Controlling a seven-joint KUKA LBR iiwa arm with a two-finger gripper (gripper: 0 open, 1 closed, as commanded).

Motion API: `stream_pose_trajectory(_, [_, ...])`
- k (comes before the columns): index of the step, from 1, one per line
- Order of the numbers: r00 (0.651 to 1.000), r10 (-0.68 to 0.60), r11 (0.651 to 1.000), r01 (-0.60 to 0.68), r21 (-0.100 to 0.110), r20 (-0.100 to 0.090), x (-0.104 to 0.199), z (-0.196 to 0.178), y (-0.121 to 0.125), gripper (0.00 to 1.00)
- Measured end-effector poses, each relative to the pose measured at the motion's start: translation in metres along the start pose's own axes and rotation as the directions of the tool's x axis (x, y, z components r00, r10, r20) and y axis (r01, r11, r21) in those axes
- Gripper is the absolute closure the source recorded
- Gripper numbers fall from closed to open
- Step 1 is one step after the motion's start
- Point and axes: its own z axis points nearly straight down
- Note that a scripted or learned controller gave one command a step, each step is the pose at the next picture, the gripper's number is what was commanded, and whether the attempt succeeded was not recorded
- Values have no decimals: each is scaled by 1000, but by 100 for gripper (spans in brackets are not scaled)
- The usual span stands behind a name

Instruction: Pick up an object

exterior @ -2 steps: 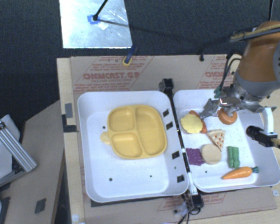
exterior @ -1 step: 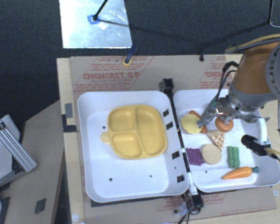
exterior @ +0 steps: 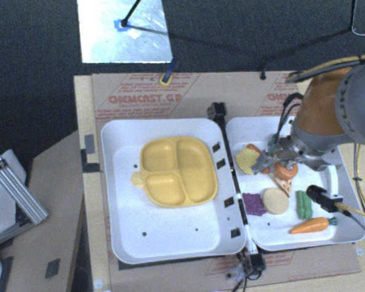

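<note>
Under the hand [exterior: 271,160]: orange pizza slice [exterior: 284,172]; fingers unclear

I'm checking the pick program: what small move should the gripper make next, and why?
Probably lower straight down. The gripper hovers in the right bin over the pizza slice and the yellow food piece, and nothing shows between its fingers.

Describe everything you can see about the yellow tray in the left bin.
The tray is pale yellow and looks like smooth plastic. It is roughly square with rounded corners and a small tab on its left edge. Raised ridges divide it into three compartments: two at the top, one across the bottom. It lies flat, right side up, turned slightly, near the middle of the left bin. Nothing lies in it, and it rests on the bin floor, apart from the walls.
</note>
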Motion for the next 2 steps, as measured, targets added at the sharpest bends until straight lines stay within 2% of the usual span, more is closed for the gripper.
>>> stream_pose_trajectory(1, [1000,3,1000,-3,1,1,-1,5,0,0])
stream_pose_trajectory(2, [1000,3,1000,-3,0,1,-1,-5,0,100])
